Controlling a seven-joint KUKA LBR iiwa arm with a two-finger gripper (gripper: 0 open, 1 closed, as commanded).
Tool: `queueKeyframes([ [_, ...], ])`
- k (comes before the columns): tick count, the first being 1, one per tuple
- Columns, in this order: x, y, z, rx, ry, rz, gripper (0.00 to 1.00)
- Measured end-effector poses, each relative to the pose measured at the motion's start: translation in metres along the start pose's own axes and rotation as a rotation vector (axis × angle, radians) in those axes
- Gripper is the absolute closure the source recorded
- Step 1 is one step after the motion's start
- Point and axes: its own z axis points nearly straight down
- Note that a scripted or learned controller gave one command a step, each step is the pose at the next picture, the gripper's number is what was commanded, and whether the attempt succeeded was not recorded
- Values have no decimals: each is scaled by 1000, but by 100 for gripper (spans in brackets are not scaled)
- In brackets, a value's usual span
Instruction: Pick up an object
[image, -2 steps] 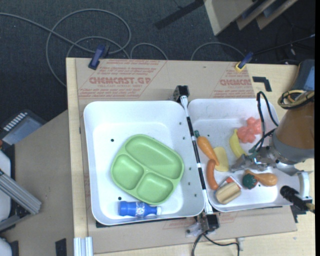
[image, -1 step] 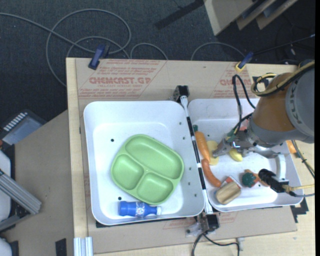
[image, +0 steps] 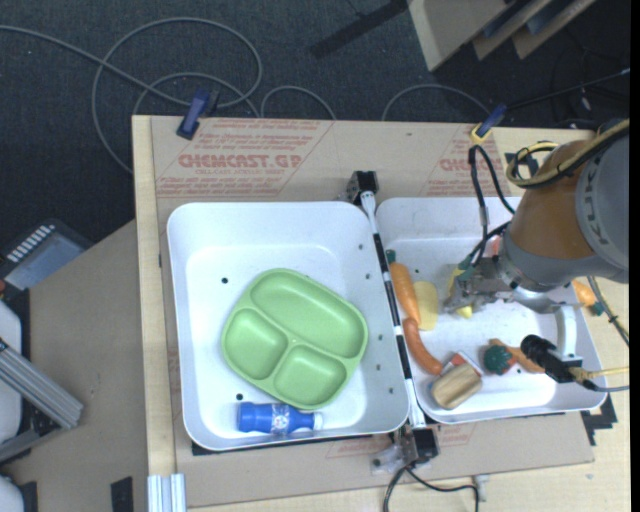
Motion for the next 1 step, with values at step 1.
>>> queueKeyframes([
  [1,92,7,-92,1,3,-3,100],
])
